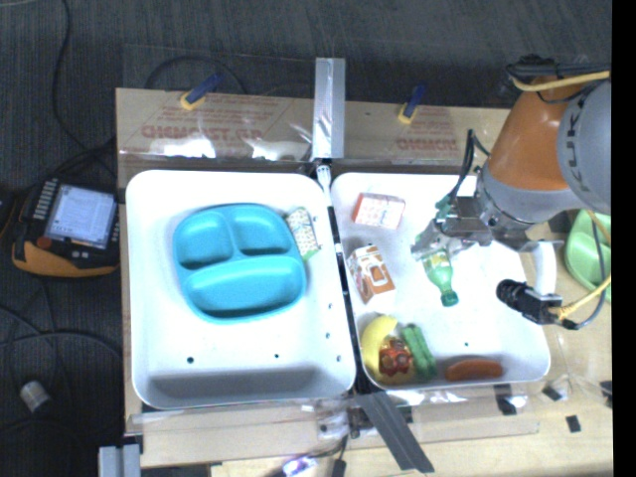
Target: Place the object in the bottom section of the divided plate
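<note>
The blue three-section divided plastic plate (239, 259) lies flat in the left white bin (159, 366), its large bottom section nearest the camera and bare. A small patterned white-and-green packet (303, 232) rests against the plate's upper right rim. To the right of the plate, across the bin wall, the right white bin (527, 361) holds the loose items: a white-and-orange carton (379, 210) furthest from the camera, an orange-and-white box (372, 272) just beside the divider, and a cluster at the near edge made of a yellow round fruit (377, 337), a red strawberry-like piece (395, 360), a green pod-shaped piece (418, 351) and a reddish-brown sausage (474, 370). The grey arm with the orange band (532, 152) reaches over this bin well right of the plate. The gripper (443, 249) has a clear green plastic bottle (440, 277) between its fingers, neck end at the fingers, body pointing down toward the near edge.
</note>
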Controlling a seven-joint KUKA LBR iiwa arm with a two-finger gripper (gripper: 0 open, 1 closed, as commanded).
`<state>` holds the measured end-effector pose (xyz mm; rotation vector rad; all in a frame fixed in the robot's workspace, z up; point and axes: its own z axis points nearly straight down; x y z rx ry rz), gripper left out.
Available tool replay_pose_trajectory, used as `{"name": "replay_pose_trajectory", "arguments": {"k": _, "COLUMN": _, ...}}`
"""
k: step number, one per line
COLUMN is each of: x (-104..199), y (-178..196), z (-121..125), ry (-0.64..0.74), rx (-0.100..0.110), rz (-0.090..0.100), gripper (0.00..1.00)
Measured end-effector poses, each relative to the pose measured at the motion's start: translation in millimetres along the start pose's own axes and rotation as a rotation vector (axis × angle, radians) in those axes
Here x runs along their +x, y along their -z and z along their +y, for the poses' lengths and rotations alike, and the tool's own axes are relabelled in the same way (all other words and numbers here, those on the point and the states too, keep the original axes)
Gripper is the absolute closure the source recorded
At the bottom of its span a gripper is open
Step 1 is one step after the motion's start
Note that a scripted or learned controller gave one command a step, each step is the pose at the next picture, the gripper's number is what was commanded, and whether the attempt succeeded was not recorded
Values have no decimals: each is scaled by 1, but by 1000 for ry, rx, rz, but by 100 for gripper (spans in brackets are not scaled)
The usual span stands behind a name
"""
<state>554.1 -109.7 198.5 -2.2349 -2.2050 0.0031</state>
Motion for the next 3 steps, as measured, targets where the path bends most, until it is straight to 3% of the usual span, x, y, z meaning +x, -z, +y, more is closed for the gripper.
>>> {"name": "replay_pose_trajectory", "arguments": {"k": 1, "x": 65, "y": -13, "z": 64, "ry": 26, "rx": 1, "rz": -1, "gripper": 100}}
{"name": "replay_pose_trajectory", "arguments": {"k": 2, "x": 140, "y": -16, "z": 58, "ry": 326, "rx": 1, "rz": -1, "gripper": 100}}
{"name": "replay_pose_trajectory", "arguments": {"k": 3, "x": 140, "y": -16, "z": 58, "ry": 326, "rx": 1, "rz": -1, "gripper": 0}}
